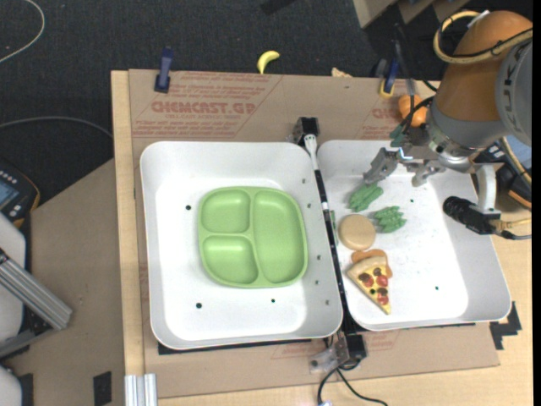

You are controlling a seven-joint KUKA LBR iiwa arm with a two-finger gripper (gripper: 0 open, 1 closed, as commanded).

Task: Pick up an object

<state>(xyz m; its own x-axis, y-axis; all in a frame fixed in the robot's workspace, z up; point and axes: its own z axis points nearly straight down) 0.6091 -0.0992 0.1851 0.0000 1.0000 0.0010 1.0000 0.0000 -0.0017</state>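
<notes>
In the right bin (pixel 456 269) lie several toy foods. A green leafy piece (pixel 365 198) is nearest the gripper, and a second green piece (pixel 389 218) lies just below it. A round tan bun (pixel 357 231) sits near the bin's left wall, with a pizza slice (pixel 373 279) in front of it. My gripper (pixel 400 170) hangs over the bin's back part, up and to the right of the first green piece. Its two fingers are spread open with nothing between them.
The left bin (pixel 169 184) holds a green divided plate (pixel 252 236). Blue clamps (pixel 163 70) (pixel 389 76) grip the board's far edge. A yellow toy (pixel 268 59) lies beyond that edge. A small orange thing (pixel 408 106) sits behind the right bin.
</notes>
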